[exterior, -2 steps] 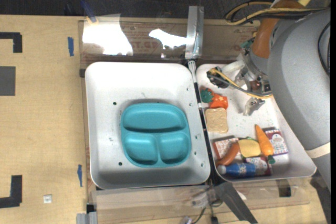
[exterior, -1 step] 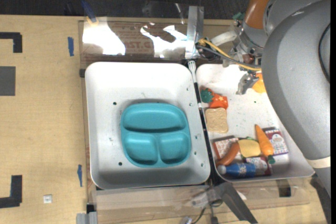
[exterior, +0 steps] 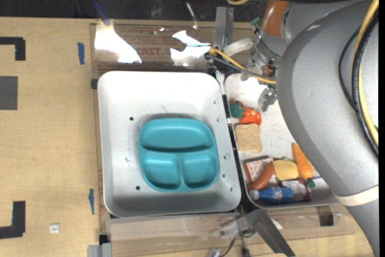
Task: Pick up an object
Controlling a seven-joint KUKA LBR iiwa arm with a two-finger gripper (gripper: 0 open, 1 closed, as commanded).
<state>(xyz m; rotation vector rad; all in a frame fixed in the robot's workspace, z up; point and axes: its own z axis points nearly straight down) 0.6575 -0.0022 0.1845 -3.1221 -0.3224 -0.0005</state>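
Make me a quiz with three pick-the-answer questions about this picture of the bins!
1. Where is the teal tray?
A. left bin
B. right bin
C. on the arm

2. What colour is the carrot?
A. purple
B. orange
C. white

3. How many sections does the teal tray have?
A. three
B. one
C. six

Answers: 1 A, it sits in the left bin. 2 B, it looks orange, lying in the right bin. 3 A, one long section above two smaller ones.
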